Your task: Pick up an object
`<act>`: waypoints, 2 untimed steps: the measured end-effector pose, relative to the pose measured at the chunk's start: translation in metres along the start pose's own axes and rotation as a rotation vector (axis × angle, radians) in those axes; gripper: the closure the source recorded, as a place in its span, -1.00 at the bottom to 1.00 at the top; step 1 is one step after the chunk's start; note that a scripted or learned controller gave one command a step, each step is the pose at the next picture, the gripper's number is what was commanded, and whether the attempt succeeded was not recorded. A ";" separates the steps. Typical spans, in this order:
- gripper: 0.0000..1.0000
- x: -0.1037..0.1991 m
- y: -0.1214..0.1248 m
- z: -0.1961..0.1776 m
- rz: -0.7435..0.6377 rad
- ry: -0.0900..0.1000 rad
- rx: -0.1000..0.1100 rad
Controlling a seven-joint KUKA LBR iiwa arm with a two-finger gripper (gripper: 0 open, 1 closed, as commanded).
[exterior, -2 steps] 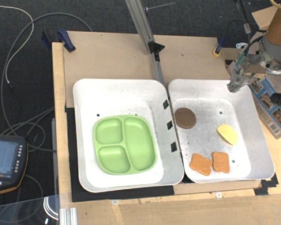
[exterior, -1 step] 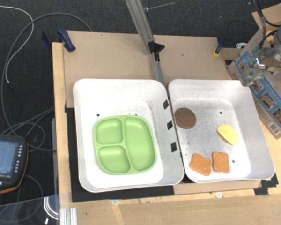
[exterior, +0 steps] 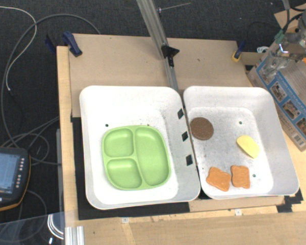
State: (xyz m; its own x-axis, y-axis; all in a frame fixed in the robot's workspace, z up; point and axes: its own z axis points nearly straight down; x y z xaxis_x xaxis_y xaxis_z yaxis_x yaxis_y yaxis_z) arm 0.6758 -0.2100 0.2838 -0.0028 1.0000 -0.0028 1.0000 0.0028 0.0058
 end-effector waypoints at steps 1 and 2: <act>1.00 -0.003 0.004 -0.137 -0.001 -0.002 -0.007; -1.00 -0.003 0.003 -0.131 0.001 0.001 0.004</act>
